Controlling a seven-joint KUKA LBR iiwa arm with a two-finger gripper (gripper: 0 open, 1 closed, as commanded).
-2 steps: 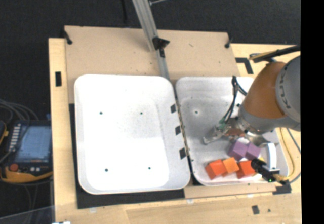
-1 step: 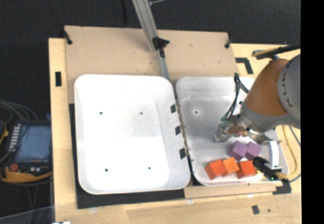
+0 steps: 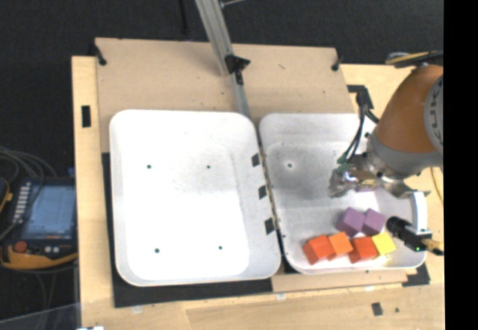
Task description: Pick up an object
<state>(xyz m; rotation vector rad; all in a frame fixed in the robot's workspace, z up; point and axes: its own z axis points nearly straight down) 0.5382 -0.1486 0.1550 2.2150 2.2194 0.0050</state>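
Just blocks [image 3: 349, 237] in a row, long axis left-right.

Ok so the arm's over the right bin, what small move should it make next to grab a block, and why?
Probably a short shift toward the near edge, then down. The gripper hangs over bare floor of the right bin, while the blocks cluster at the bin's near side. The closest, a purple block, sits just below it in the camera view, on the open side of the cluster.

arm [image 3: 411, 123]: cut off at right edge | tool [image 3: 345, 183]: blurred, finger state unclear
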